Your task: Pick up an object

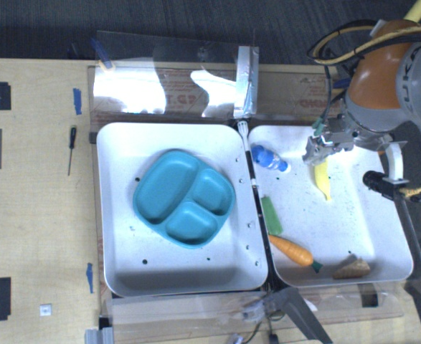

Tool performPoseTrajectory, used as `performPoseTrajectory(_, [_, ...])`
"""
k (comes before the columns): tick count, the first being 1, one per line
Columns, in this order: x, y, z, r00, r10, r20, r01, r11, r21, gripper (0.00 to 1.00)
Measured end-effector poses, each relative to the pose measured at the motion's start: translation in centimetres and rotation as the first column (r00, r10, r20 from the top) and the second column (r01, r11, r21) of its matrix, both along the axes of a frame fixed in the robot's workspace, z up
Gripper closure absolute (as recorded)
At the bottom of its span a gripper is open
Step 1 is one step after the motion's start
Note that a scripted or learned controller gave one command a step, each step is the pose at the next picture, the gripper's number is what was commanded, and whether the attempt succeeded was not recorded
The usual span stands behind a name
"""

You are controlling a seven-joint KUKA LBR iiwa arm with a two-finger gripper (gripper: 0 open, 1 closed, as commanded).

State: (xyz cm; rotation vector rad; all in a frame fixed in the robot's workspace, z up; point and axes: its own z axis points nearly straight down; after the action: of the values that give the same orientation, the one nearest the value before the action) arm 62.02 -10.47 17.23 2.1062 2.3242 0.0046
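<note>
The likeliest thing to be picked, a yellow banana-shaped piece (323,180), lies in the back half of the right bin (382,228), a little towards that bin's middle, with its long axis running from back to front. The gripper (319,146) is over the piece's rear end, low in the right bin near its back wall. We cannot tell whether the tool stands wide or narrow, nor whether it has the yellow piece in its grasp or only meets it from above.

Elsewhere in the right bin, a small blue-and-white object (270,159) lies in the back corner on the divider side. A green strip (270,216) lies along that same side about halfway down. A carrot (291,250) lies in front of the strip, tilted, with its tip pointing towards the front wall. A brown lump (351,267) rests against the right bin's front wall, well apart from the yellow piece.

The arm (382,84), with its orange band, comes in over the right bin's back outer corner.

Touching the right bin along the divider is the left bin (117,163), which holds a blue divided plate (185,196) near its middle. Beyond the left bin, a thin dark tool (72,147) lies on the pale bench (31,213).
</note>
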Motion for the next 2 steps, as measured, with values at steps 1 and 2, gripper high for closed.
performPoseTrajectory(1, [-0.1, 0.0, -0.2, 1.0, 0.0, -0.004, 0.0, 1.0, 0.0, 0.0])
performPoseTrajectory(2, [-0.9, -7.1, -8.4, 0.998, 0.056, 0.001, -0.056, 0.998, -0.002, 0.0])
